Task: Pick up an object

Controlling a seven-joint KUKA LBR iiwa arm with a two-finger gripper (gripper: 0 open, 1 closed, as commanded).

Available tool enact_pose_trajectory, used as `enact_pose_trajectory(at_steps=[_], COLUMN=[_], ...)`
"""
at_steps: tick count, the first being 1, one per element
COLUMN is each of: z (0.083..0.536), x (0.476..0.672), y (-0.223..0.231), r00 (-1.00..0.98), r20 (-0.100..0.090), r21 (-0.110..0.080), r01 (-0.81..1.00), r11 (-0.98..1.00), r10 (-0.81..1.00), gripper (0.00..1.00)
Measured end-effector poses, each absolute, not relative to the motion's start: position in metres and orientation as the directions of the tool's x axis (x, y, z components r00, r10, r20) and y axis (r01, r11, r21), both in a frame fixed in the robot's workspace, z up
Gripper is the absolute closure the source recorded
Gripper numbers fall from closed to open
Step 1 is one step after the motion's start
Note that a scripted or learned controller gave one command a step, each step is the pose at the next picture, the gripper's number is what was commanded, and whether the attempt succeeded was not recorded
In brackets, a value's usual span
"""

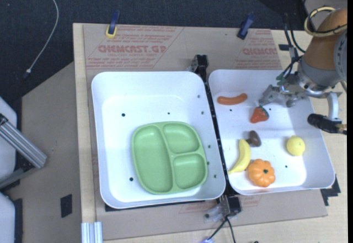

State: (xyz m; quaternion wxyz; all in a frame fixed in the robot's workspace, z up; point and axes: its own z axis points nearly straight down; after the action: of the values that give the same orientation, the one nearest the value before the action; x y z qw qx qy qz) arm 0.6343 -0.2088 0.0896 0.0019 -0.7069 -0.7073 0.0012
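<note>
While two shallow white plastic bins sit side by side on the bench, the left bin [105,126] holds one thing: a pale green plastic plate with three compartments [169,157], lying toward its 5 o'clock side. The right bin [314,173] holds six small things, one of each: an orange-red sausage-shaped toy [232,99] at about 11 o'clock, a red strawberry-like toy with a green top [259,115] just below it, a small brown lump [253,138] near the middle, a yellow toy banana [241,156] touching that lump at its 7 o'clock, an orange toy pumpkin with a green stem [261,173] at 6 o'clock, and a yellow lemon-like ball [295,146] at 3 o'clock.

Reaching in from 3 o'clock, the grey arm with its orange band [325,48] is cut off at the frame edge. Its metal two-finger gripper [268,98] hangs just above the strawberry's 1 o'clock side; whether its fingers are apart or together cannot be told. The brown lump is too small to identify.
</note>
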Motion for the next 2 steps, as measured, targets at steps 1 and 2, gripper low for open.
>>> enact_pose_trajectory(at_steps=[1,2], z=[0.103,0.150], x=[0.636,0.630], y=[-0.209,-0.210], r00=[-0.002,0.001], r20=[-0.001,-0.002], r21=[0.002,0.005], r01=[1.000,1.000], r11=[0.002,-0.001], r10=[1.000,1.000], gripper=[1.00,1.00])
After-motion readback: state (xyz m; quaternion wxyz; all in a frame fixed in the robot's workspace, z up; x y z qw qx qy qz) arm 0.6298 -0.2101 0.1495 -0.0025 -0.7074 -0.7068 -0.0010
